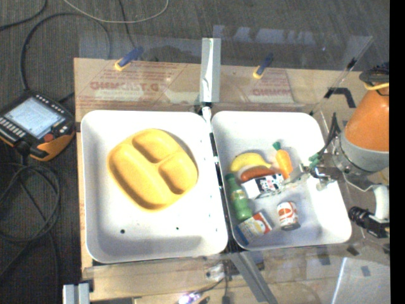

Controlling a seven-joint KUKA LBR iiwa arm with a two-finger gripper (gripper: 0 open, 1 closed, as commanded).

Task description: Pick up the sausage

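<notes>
The sausage [255, 172] is a reddish-brown link lying in the right bin [316, 132]. It rests just below a yellow banana [247, 161] and against the top of a white carton [268, 184]. The gripper [316, 170] hangs at the bin's right side, to the right of the sausage and apart from it, with a carrot [284, 161] between the two. The orange band of the arm [373, 124] rises behind the gripper. Nothing shows held in the gripper.
A green bottle [238, 199], a small red-and-white can [288, 215] and a printed packet [255, 225] crowd the right bin's lower half. A yellow divided plate [154, 168] sits in the left bin [101, 233]. A teach pendant [35, 124] lies on the floor at left.
</notes>
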